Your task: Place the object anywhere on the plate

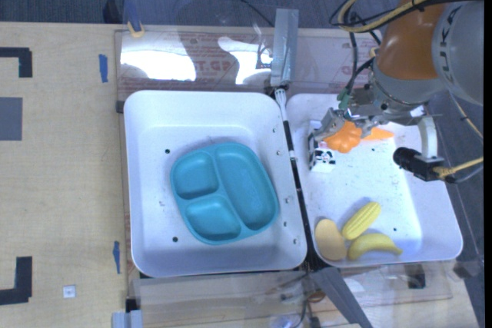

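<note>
One orange toy point(345, 137) just beside the arm's jaws point(329, 128); jaw state unclear.

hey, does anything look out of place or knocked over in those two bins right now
Nothing stands out. The blue plate lies flat in the left bin. In the right bin, the corn, banana and a yellow piece sit bunched at the near edge, and the gripper is beside an orange object.

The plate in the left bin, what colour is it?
The plate is light blue, seen in the camera view.
</note>
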